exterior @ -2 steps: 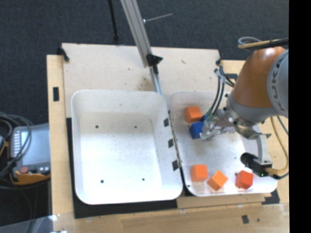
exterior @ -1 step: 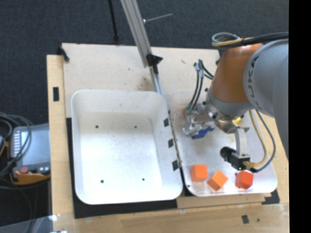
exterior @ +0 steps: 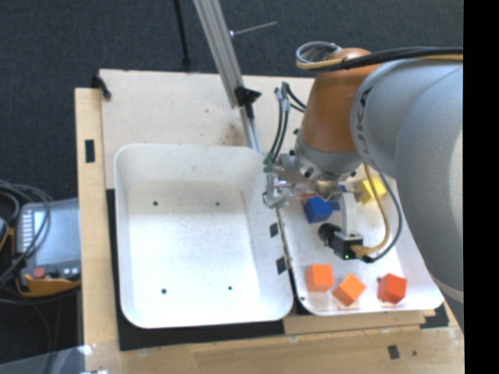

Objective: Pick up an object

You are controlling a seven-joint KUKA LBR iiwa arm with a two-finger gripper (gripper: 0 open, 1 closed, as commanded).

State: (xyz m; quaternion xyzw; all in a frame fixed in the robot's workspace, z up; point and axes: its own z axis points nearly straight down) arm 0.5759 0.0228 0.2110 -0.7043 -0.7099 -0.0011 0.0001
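Just fingers over bin divider

It looks like a robot lab: a big robot arm over white bins, with cables left of them.

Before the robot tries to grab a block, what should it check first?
1. Blocks to pick in the right bin: ok. Three orange blocks sit along its near edge.
2. Orange blocks uncovered from above: ok.
3. Blue block easy to reach: not ok, the arm partly covers it.
4. Yellow block easy to reach: not ok, mostly hidden by the arm.
5. Gripper ready to grab: cannot tell.
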